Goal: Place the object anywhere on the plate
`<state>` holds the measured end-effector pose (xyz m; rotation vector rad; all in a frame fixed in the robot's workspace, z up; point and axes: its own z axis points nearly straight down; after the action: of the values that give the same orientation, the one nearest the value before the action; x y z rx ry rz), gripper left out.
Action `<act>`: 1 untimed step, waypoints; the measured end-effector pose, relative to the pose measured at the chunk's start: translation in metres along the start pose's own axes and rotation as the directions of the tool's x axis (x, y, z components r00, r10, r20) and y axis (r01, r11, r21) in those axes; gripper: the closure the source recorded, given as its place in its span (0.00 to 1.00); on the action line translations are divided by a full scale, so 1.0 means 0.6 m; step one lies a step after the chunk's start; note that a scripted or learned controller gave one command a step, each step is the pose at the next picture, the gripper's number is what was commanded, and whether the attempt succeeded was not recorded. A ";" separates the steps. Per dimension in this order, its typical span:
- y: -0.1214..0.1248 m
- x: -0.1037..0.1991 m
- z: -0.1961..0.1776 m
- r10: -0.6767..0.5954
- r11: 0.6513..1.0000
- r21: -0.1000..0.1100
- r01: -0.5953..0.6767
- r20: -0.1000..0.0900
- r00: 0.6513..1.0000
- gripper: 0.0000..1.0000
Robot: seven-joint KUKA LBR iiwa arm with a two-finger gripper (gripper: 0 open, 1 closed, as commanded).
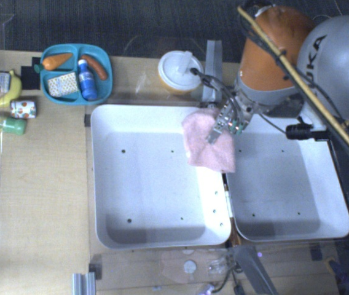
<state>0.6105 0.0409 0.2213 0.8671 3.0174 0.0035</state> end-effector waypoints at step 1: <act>0.061 0.046 -0.015 -0.391 0.920 -0.001 0.391 0.002 0.920 1.00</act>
<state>0.6064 0.0864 0.2306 0.2475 3.1272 0.0042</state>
